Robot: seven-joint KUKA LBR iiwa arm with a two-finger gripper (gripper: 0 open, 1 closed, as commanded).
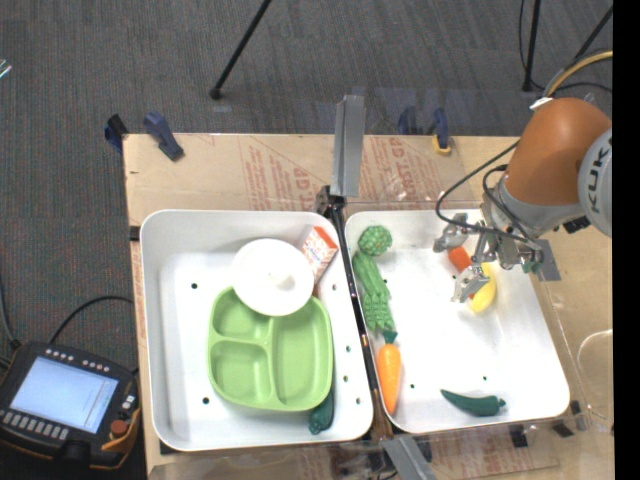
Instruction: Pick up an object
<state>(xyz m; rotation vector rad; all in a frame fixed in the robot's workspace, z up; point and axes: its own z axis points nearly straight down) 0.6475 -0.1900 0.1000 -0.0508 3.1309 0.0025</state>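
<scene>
My gripper (pixel 459 264) hangs over the upper right part of the right bin (pixel 520 363), and its two metal fingers stand spread apart, open. A small orange-red item (pixel 458 258) lies between the fingers; I cannot tell whether they touch it. A yellow piece (pixel 485 295) lies just below and to the right of the lower finger. Farther off in the same bin are a dark green pepper (pixel 473 401), an orange carrot (pixel 389 373), a long knobbly green vegetable (pixel 375 293) and a round green one (pixel 375 238).
The left bin (pixel 165 298) holds a green divided tray (pixel 270 358), a white round plate (pixel 273 276), an orange-and-white carton (pixel 320 251) and a dark green item (pixel 321 417). A metal divider post (pixel 349 148) stands between the bins. A teach pendant (pixel 65 398) lies on the floor at left.
</scene>
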